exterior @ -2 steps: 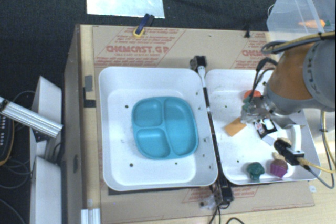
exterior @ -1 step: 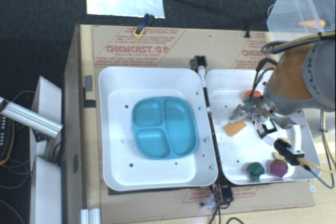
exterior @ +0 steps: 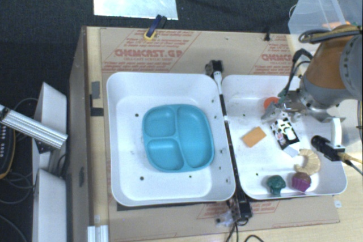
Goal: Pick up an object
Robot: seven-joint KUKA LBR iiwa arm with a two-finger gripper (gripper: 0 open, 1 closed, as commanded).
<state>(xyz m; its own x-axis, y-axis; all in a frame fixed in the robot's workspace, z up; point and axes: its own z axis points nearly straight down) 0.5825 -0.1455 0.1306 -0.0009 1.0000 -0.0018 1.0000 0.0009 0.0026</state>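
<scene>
A: Objects sit loose in the right bin (exterior: pixel 247 187), beside the left bin (exterior: pixel 122 187) with its blue divided plate (exterior: pixel 177 137).

B: And the arm (exterior: pixel 332 68)?

A: Over the right bin's far side, gripper (exterior: pixel 279 111) low, orange-red piece (exterior: pixel 270 103) just beside it, black-and-white item (exterior: pixel 285 132) just below. Grip state, I cannot tell.

B: The rest?

A: Orange block (exterior: pixel 253 136) nearby; beige piece (exterior: pixel 308 161), purple one (exterior: pixel 301 181), green one (exterior: pixel 275 183) along the near edge, well apart from it.

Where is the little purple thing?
The purple thing sits in the right bin, at its front edge, between the green object and the beige curved piece.
</scene>
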